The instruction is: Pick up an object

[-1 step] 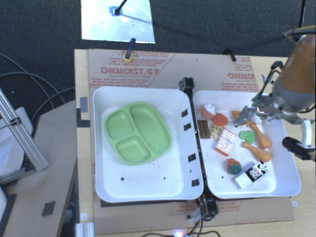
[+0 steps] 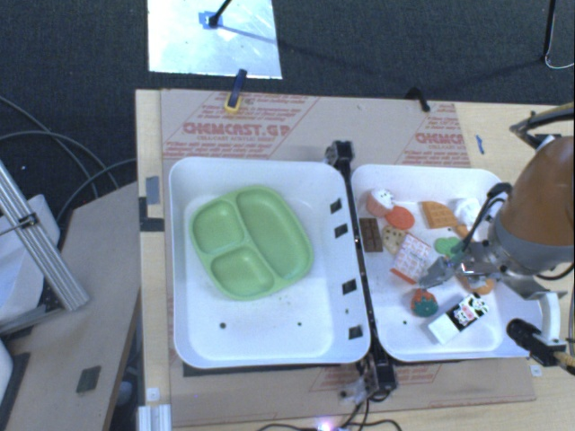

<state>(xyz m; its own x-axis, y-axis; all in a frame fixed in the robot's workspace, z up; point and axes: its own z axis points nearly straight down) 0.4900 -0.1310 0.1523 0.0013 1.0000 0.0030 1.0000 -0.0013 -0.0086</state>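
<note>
Camera view: my arm [image 2: 539, 209] reaches in from the right over the right bin [image 2: 395, 347]. My gripper [image 2: 446, 269] sits low among the clutter in that bin, near its middle. I cannot tell how my jaws stand; the tips are blurred against the things below.

Just beside the gripper, to its left, lies a red-patterned card [image 2: 412, 257]. A small red and green toy [image 2: 424, 303] lies just below it. A black and white block [image 2: 459, 317] lies toward the bin's near right corner. Farther back are an orange disc [image 2: 399, 216], a waffle-like square [image 2: 437, 214] and a brown cookie [image 2: 392, 237].

The left bin [image 2: 207, 330] holds a green divided plate [image 2: 251, 241]. Both bins rest on the counter [image 2: 296, 119].
</note>
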